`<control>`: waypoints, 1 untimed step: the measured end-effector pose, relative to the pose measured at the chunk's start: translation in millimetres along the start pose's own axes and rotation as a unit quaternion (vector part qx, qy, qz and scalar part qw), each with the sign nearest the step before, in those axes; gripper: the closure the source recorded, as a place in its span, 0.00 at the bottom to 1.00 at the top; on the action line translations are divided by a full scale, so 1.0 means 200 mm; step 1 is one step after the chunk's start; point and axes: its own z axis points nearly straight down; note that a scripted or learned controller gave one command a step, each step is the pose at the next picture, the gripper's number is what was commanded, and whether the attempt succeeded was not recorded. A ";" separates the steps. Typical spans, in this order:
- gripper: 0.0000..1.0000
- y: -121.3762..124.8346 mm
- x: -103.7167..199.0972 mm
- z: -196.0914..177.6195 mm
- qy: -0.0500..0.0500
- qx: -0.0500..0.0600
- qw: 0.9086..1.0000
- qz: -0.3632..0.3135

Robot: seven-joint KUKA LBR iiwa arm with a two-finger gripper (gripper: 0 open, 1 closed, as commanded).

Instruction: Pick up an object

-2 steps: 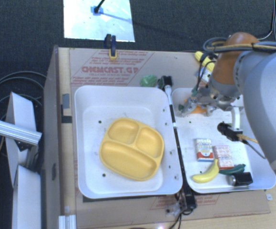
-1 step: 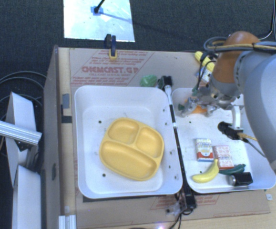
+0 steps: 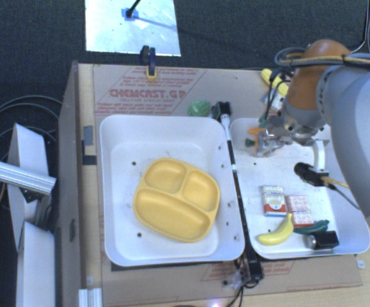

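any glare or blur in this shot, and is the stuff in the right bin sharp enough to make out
Camera view: the shiny sheet above the bench glares near-white; the arm at right looms large and soft; the yellow tray and banana read clearly; the gripper is small and murky.

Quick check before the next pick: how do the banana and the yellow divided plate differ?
The banana lies in the right bin, near its front edge; the yellow divided plate sits in the left bin. The banana is far smaller and a curved solid; the plate is broad, with three compartments. The banana touches a small carton; the plate lies alone. Both are yellow.
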 end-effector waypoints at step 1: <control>0.00 0.01 0.00 -0.01 -0.001 -0.005 1.000 0.000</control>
